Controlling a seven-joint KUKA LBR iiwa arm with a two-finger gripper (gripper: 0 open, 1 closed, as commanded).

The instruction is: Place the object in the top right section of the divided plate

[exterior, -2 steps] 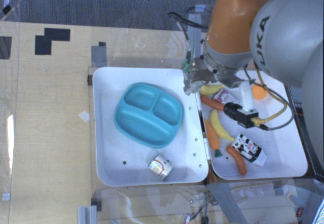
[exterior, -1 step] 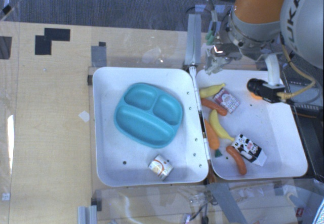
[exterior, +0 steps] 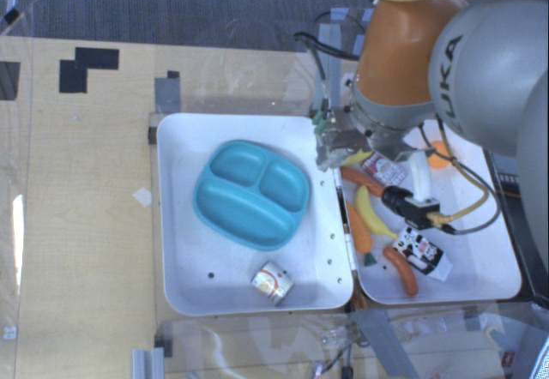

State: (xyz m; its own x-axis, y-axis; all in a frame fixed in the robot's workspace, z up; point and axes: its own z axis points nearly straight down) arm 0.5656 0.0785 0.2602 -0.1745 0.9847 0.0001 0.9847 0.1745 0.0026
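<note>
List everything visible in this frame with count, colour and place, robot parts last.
Bins: two, white, side by side on the bench.
Divided plate: one, blue, in the left bin.
Small can: one, white and orange, on its side below the plate.
Banana: one, yellow, right bin.
Carrot: one, orange, right bin by the divider.
Sausage: one, reddish, right bin front.
Printed card: one, black and white, beside the sausage.
Arm: one, grey with an orange band, over the right bin.
Pincer: one, metal, at the bins' shared edge.

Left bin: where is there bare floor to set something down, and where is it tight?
In the left bin, bare floor runs along the left wall beside the blue plate, across the top edge, and at bottom left before the small can. The plate's three sections hold nothing. The right bin is crowded: banana, carrot, sausage and packets under the arm.
</note>
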